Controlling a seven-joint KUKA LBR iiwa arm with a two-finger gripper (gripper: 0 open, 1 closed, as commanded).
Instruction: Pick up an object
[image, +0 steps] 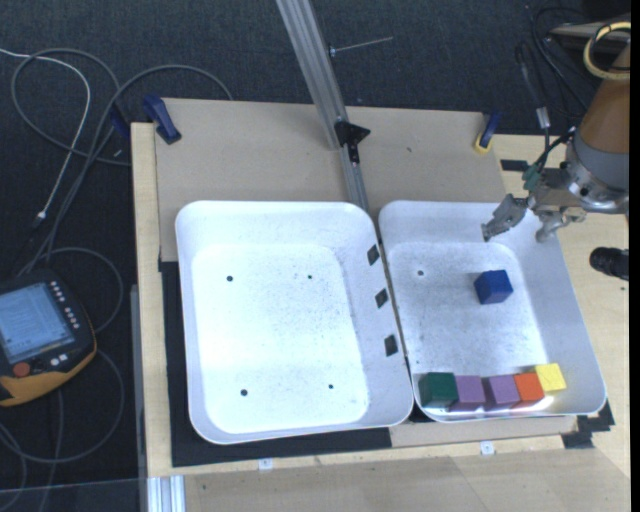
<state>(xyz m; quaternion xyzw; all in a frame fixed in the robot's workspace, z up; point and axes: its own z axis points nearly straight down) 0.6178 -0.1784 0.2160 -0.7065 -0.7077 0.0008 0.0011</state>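
End effector (527, 225) above the right bin (572, 300), fingers apart.
Blue cube (493, 286) lies below it, untouched.

No writing, label, brand or number can be read anywhere on the bench. The handheld pendant (38, 335) at the left has a lit screen, its contents too blurred to read

Dark carpet-like floor (60, 120) w/ thin white and black cables (60, 75) looping across far left. A tan wooden bench top (250, 150) sits in the middle, blue clamps (160, 118) at its far corners, and an aluminium rail (315, 65) slants up from its far edge. Handheld control pendant (38, 335) w/ lit screen lies on floor at left; light is even, no hard shadows.
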